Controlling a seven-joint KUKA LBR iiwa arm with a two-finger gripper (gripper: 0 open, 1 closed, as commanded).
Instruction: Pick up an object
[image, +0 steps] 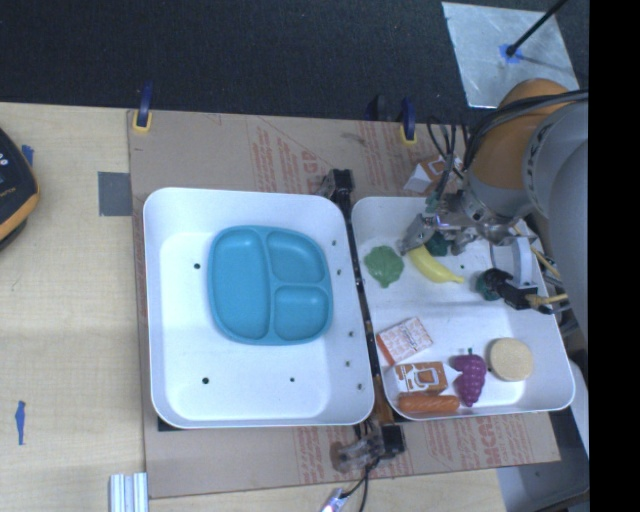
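My gripper (433, 240) hangs over the back of the right bin (545, 400), right above the upper end of a yellow banana (437, 267). I see nothing held in it. A green leafy vegetable (383, 265) lies just left of the banana. Toward the front of the same bin lie a red-and-white packet (404, 339), an orange-and-white packet (421, 376), an orange carrot-like piece (428, 404), a purple bunch of grapes (469, 374) and a round tan biscuit (510, 359).
The left bin (180, 390) holds a blue divided plate (270, 284). The arm's grey body with its orange band (520, 140) covers the back right corner of the right bin. A divider rail (358, 300) runs between the bins.
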